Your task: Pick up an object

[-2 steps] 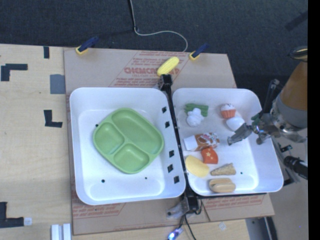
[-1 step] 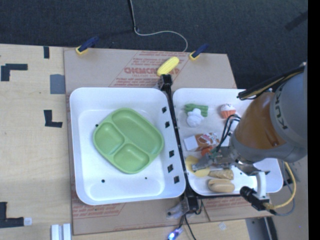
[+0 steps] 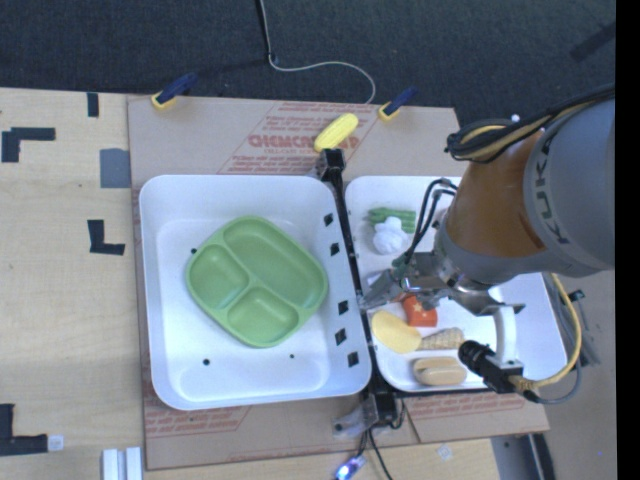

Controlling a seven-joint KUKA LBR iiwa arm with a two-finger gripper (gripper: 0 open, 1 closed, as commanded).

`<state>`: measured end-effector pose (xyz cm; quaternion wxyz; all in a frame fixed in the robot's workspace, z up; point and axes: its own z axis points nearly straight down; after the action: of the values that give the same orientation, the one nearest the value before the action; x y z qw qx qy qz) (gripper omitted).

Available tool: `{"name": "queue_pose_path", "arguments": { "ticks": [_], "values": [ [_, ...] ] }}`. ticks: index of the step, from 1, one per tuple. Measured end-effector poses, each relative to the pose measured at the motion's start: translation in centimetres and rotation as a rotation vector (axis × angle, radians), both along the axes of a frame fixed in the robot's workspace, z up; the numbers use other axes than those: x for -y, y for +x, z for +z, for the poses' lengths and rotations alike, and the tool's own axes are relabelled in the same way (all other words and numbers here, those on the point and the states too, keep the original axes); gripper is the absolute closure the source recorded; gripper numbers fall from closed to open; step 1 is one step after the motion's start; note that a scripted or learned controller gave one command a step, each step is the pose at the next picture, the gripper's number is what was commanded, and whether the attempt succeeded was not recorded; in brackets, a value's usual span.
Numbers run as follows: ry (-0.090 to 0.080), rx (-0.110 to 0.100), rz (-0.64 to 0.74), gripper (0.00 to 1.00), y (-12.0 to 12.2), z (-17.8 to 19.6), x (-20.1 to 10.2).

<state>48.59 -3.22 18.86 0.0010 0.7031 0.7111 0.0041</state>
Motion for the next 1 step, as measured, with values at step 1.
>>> {"name": "queue_pose_path", "arguments": {
  "ticks": [1],
  "values": [
    [-0.005,0.008,-0.009,0.00,0.00,14.83,0.57]
  ]
}}
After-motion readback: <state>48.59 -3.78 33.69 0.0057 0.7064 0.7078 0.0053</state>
